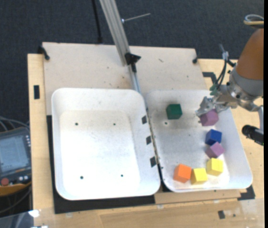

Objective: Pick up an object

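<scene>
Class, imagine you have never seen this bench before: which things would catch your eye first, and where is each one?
The bright blocks in the right bin stand out first: an orange block and two yellow ones along the near edge, a blue block above them, and a green block alone near the far end. Next comes the arm with its orange band at the right, its claw down by a purple block.

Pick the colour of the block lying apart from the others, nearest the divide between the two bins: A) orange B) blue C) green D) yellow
C: the green block sits alone in the upper part of the right bin, closest to the divide.
</scene>
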`<state>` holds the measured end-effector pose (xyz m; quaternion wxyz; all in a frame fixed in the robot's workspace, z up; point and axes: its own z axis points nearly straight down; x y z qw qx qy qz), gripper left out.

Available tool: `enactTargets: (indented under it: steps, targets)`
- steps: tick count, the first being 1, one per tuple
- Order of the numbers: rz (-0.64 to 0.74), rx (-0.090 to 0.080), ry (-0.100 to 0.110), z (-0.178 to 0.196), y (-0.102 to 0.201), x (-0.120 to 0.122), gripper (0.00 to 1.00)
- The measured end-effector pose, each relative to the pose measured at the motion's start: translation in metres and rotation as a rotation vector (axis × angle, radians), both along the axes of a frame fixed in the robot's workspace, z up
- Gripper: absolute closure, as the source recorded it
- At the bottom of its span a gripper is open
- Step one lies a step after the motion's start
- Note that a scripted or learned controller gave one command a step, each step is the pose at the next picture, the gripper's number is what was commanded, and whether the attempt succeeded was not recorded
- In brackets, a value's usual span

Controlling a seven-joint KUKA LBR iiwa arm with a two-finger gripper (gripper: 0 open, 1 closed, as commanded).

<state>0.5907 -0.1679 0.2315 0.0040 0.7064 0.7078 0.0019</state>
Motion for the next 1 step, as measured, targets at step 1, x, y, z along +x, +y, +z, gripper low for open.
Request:
enactTargets:
  steps: [1]
  targets:
    - [0.002, 0.002, 0.005, 0.0212, -0.0011, 0.0008, 1.00]
